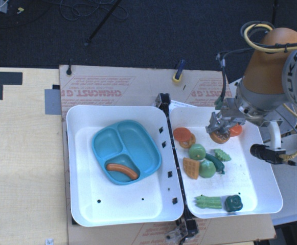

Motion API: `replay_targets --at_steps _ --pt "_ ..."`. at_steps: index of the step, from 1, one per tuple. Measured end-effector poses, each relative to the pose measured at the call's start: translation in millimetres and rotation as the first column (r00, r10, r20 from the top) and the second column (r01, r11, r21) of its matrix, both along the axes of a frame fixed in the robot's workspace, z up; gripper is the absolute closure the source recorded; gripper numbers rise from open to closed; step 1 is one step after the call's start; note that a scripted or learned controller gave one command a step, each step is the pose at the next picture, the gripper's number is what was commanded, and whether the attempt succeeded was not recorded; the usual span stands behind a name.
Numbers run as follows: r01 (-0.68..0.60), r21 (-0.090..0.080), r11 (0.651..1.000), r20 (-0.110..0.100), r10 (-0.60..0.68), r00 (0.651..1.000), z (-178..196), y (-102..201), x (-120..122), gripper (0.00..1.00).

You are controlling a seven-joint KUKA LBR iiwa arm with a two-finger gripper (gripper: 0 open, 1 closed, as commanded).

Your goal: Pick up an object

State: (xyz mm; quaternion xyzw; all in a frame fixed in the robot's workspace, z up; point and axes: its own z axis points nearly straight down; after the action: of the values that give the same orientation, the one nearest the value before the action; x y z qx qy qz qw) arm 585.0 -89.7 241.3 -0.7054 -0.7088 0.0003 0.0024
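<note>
The gripper (221, 129) sits low over an orange-red toy (229, 132) at about 2 o'clock in the right bin (263, 198), hiding much of it; whether that toy is pinched I cannot tell. Cardboard (112, 88) under the bins carries red print, upside down and unreadable. At 9 o'clock, the left bin (82, 198) holds a blue tray (133, 142) with a sausage (121, 170). Green toy vegetables (204, 160) lie near the gripper on the worktop (20, 162).
</note>
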Motion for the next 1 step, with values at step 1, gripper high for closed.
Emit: replay_targets --at_steps 1 --pt "0.0 0.0 1.0 -0.001 0.0 1.0 2.1 48.1 -7.4 1.0"
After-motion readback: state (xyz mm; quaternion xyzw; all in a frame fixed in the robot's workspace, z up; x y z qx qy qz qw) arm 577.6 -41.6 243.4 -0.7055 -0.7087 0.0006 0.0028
